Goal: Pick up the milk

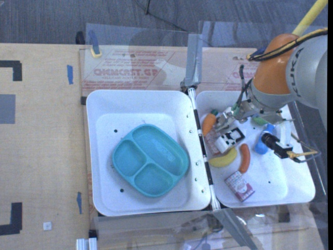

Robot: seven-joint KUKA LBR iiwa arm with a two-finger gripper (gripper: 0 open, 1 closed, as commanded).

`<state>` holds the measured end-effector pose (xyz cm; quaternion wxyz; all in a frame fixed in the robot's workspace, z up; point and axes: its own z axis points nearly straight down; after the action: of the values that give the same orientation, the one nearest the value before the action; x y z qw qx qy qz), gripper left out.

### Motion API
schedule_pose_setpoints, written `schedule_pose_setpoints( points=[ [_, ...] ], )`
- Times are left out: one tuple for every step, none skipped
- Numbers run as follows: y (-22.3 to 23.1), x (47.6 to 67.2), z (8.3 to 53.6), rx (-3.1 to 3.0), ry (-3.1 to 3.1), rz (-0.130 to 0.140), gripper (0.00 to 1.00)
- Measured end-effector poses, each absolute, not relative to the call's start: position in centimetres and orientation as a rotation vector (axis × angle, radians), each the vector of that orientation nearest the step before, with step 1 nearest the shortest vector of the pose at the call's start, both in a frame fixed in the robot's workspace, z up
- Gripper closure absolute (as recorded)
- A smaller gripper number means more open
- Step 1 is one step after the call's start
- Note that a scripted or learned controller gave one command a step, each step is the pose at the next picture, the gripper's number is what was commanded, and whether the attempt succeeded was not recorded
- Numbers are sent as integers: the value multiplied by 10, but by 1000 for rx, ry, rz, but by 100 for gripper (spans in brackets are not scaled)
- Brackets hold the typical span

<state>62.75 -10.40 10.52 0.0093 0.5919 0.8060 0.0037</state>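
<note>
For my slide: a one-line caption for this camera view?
KUKA gripper low among toy foods in the right bin; blue divided plate in the left.

Arm reaching into the right bin among scattered food items

The grey arm (307,61) with its orange band comes in from the right, its hand (225,123) low over the left part of the right bin (299,189), beside a small orange piece (208,123) and just above a yellow banana-like item (222,159). A red-orange sausage shape (244,158) lies just right of the banana, a blue piece (260,147) beyond it, and a small red and white carton (239,186) lies nearer the front wall. The left bin (104,108) holds a teal divided plate (150,160). Both bins sit on the wooden tabletop (41,139).
</note>
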Motion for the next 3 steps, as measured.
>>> schedule_pose_setpoints(
  points=[
    [-103,600,95,1804,2546,21,0],
    [-103,601,106,1805,2544,25,100],
    [-83,660,213,2024,2398,2,100]
  ],
)
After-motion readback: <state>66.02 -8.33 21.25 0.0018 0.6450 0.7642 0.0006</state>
